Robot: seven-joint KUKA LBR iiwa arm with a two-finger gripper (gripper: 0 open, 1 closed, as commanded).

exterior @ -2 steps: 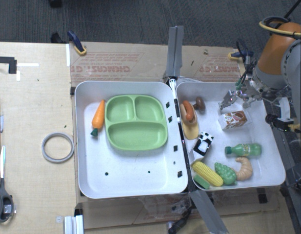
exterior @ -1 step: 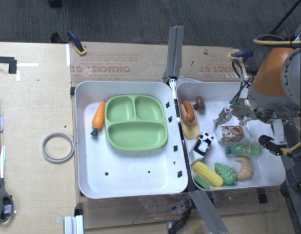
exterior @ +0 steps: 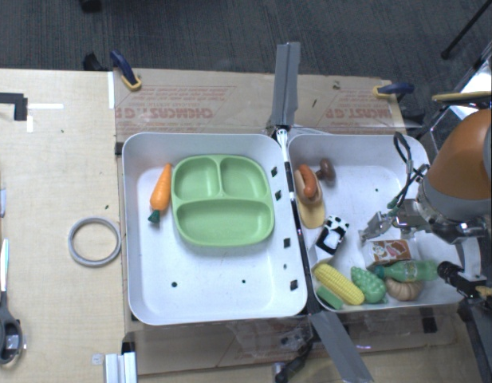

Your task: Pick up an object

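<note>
On the bench (exterior: 54,182) lies a tape ring (exterior: 94,240). The left bin (exterior: 150,294) holds a carrot (exterior: 160,188) beside a green tray (exterior: 223,200). In the right bin (exterior: 357,154), the gripper (exterior: 379,226) hangs with fingers spread open, holding nothing, just above a small red packet (exterior: 391,250), near a corn cob (exterior: 338,283).

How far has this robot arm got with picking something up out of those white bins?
Nothing looks picked up yet. The metal two-finger gripper hangs low in the right white bin, above the small red-and-white packet, with nothing visible between its fingers. The yellow toy corn cob and orange toy carrot lie untouched. Gripping and lifting remain.
</note>
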